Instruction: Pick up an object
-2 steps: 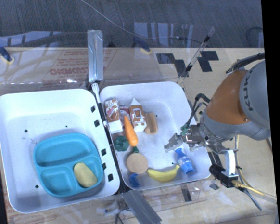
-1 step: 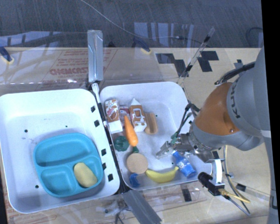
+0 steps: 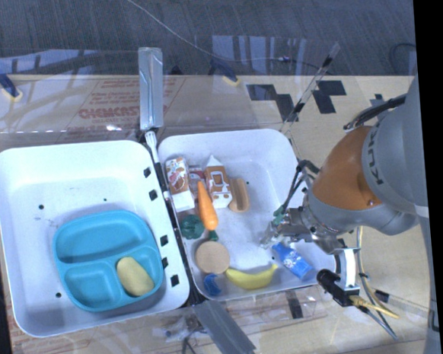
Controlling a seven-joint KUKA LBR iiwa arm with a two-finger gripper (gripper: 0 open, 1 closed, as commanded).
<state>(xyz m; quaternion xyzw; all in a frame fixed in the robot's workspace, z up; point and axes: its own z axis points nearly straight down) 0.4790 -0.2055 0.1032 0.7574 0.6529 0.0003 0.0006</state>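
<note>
The right bin (image 3: 269, 149) holds several objects. Two small cartons (image 3: 178, 182) (image 3: 218, 186) lie at its upper left with an orange carrot (image 3: 207, 206) between them and a tan bun (image 3: 238, 195) to their right. Lower down are a green piece (image 3: 190, 227), a round tan disc (image 3: 212, 256), a yellow banana (image 3: 251, 277) and a small blue piece (image 3: 211, 285). A blue packet (image 3: 293, 261) lies near the bin's lower right. My gripper (image 3: 281, 233) hangs low just above and left of that packet, close to it; nothing shows held in it.
The left bin (image 3: 23, 173) carries a blue divided tray (image 3: 97, 239) with a yellow lump (image 3: 135, 275) in its lower right compartment. The arm's orange band (image 3: 347, 178) and grey body overhang the right bin's right wall. A metal divider (image 3: 150, 90) stands between the bins.
</note>
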